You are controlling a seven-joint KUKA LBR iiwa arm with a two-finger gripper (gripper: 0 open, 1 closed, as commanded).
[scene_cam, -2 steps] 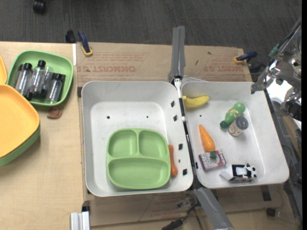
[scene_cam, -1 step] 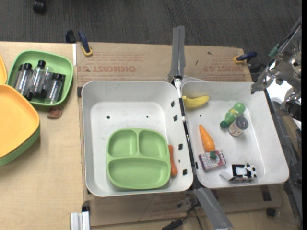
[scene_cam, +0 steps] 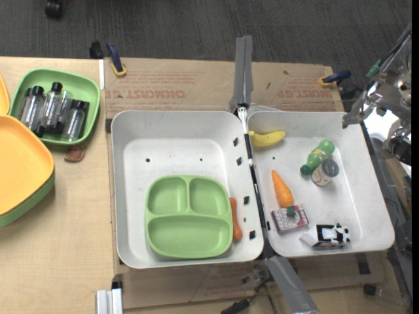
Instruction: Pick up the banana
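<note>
Lying at the far left corner of the right bin [scene_cam: 366, 175], the banana [scene_cam: 268, 137] rested apart from the gripper [scene_cam: 366, 103] at the far right, its fingers' state impossible to tell.

Smooth plastic banana [scene_cam: 268, 137], matt white bins [scene_cam: 124, 195], brown cardboard [scene_cam: 177, 87] beneath.

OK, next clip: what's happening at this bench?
A robot arm is meant to pick up the banana, which lies untouched at the far left corner of the right bin, alongside a carrot, a green bottle and small cartons. The arm's metal parts sit at the right edge, outside the bin. The left bin holds a green divided plate.
</note>
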